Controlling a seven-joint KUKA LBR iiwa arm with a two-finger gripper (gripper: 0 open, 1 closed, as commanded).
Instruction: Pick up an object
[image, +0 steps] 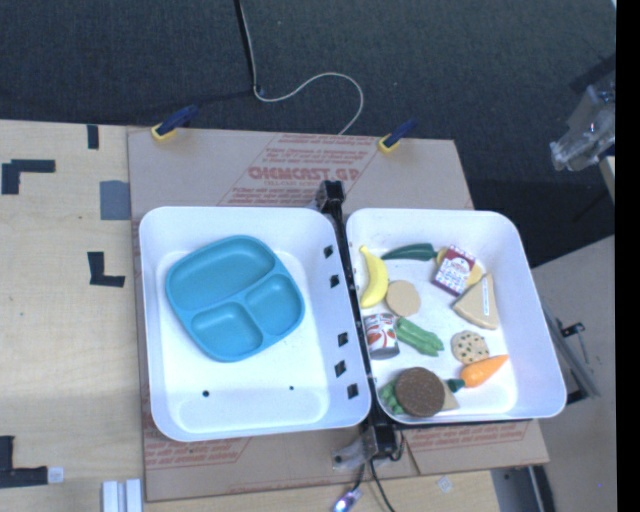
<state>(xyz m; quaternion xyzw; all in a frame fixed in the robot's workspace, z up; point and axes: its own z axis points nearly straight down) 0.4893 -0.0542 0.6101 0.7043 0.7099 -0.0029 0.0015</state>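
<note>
The right bin (531, 300) holds several toy foods. A yellow banana (372, 277) lies by its left wall, next to a tan round disc (403, 297) and a green chili (408, 252). A red box (453, 270) and a cheese wedge (479, 302) sit toward the right. Lower down are a small can (381, 335), a green pod (418, 336), a speckled cookie (468, 346), an orange carrot (484, 370) and a brown patty (419, 391). My gripper (585, 135) shows as a blurred grey shape at the top right, high and well outside the bins.
The left bin (250, 405) carries a blue divided plate (234, 297). Both bins rest on a cardboard sheet (290, 170) held by two clamps (175, 122) at its far edge. A white cable (310, 85) loops behind it.
</note>
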